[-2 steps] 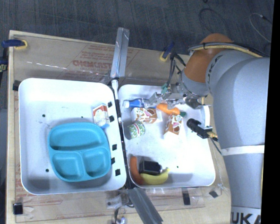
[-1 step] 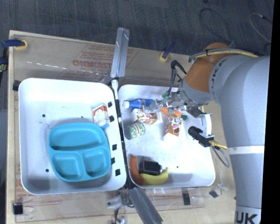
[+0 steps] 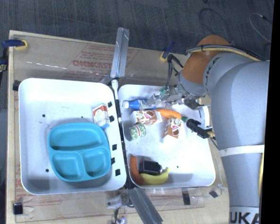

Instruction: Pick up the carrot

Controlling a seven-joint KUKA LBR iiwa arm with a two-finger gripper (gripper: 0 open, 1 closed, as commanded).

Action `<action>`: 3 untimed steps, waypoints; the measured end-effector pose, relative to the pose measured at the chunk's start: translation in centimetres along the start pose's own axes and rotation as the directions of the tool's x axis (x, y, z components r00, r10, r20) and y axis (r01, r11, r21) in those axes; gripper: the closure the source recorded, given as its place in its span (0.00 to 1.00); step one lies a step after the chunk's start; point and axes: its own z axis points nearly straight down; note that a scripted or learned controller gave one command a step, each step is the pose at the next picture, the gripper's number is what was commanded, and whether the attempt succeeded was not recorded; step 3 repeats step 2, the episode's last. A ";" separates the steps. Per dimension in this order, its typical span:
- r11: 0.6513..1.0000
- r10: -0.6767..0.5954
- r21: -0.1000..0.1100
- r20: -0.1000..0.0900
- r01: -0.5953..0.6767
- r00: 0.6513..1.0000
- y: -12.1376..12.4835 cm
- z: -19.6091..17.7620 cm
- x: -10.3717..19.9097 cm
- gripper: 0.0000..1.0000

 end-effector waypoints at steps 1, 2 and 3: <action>1.000 -0.003 0.011 -0.003 0.003 1.000 -4.2 0.6 0.6 0.00; 0.999 0.046 0.011 -0.002 -0.046 0.999 -5.5 -9.1 0.5 0.00; 0.999 0.046 0.011 -0.002 -0.046 0.999 -5.5 -9.1 0.5 0.00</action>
